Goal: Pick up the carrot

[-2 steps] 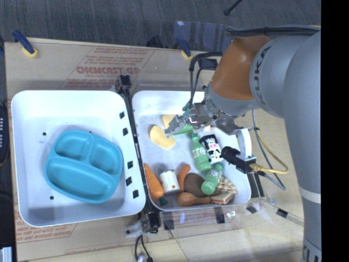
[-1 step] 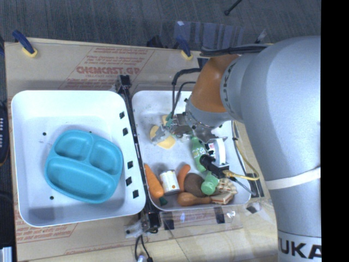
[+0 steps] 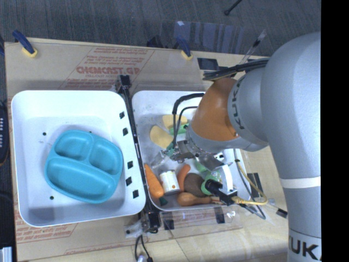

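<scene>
The carrot (image 3: 153, 182) is orange and lies lengthwise along the left wall of the right bin (image 3: 143, 109), near its front corner. My gripper (image 3: 182, 153) hangs under the orange wrist band over the middle of that bin. It is a short way up and to the right of the carrot and apart from it. The wrist hides the gripper's tip. I see nothing held in it.
Crowded around the carrot are a white cylinder (image 3: 169, 181), a brown round item (image 3: 192, 183), a green piece (image 3: 210, 185), an orange-brown long item (image 3: 191, 199) and a yellow piece (image 3: 160, 136). The left bin (image 3: 32, 105) holds a blue divided plate (image 3: 84, 165).
</scene>
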